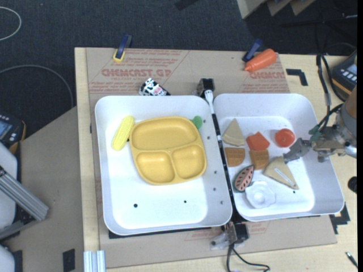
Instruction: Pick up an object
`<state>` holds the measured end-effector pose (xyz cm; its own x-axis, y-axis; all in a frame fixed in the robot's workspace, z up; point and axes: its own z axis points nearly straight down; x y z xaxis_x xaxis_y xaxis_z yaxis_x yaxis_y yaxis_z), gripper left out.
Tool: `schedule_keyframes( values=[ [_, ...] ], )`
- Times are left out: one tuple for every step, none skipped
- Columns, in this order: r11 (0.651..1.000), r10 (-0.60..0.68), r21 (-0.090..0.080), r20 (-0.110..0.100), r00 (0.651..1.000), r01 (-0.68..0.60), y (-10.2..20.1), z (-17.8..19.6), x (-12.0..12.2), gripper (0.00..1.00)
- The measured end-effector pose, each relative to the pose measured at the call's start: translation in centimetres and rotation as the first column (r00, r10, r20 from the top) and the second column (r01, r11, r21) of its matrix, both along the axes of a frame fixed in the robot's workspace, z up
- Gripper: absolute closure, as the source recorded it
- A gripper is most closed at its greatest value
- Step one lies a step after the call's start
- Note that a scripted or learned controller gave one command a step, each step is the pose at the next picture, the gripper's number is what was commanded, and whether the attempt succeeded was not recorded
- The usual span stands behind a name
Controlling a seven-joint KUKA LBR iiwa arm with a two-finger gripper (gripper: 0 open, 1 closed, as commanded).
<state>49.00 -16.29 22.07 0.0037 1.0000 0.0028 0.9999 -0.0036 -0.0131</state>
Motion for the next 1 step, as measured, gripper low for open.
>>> schedule_keyframes(
  values=[
    [1.000, 0.004, -0.003, 0.013, 1.000, -0.004, 0.03, 0.65, 0.28, 0.00]
  ],
)
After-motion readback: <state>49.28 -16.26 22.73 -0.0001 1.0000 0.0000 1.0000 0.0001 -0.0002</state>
